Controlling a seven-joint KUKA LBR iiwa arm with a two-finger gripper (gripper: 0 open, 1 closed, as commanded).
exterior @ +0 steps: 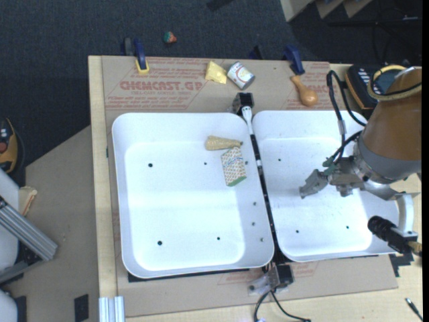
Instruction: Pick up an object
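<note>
Hanging over the right bin point(295, 243), the claw point(312, 184) points left; whether it is spread or pressed together cannot be told. Well apart, in the left bin point(144, 247), a patterned packet point(233, 166) lies touching a tan bread-like stick point(222, 143) near the divider.

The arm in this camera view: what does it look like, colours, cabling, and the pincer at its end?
The arm is bulky and rounded, with a broad orange band above a grey wrist section. Black cables loop along its near side, from the top of the bench down toward the wrist. The pincer is a small grey metal assembly ending in slim fingers. A white bracket and a black cylindrical part sit below the wrist.
</note>
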